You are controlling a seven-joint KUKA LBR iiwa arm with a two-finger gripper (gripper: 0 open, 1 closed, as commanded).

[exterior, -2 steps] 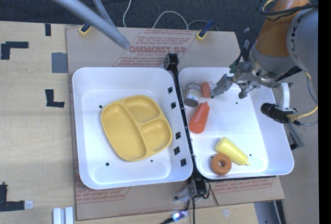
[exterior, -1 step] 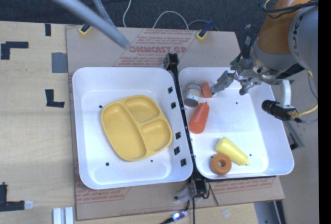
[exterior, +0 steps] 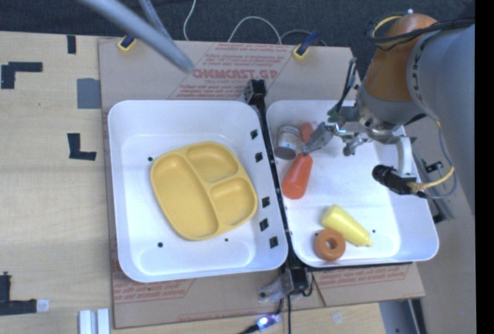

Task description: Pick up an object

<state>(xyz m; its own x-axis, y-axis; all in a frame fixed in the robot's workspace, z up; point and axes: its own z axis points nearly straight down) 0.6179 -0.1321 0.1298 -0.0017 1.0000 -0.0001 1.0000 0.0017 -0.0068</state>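
the orange bottle [exterior: 297, 176] lies in the right bin [exterior: 417, 244], its long axis tilted, top toward the gripper [exterior: 318, 138]; whether the jaws are open, i cannot tell.

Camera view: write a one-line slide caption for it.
Arm's pincer low in the right bin near a metal cup and orange carrot; yellow divided plate in the left bin.

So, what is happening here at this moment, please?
A grey KUKA arm reaches from the right into the right bin. Its gripper is low at the far left of that bin, beside a small metal can and just above an orange carrot-shaped toy. Nothing is visibly held. A yellow cone and an orange ring lie nearer the front. The left bin holds a yellow divided plate.
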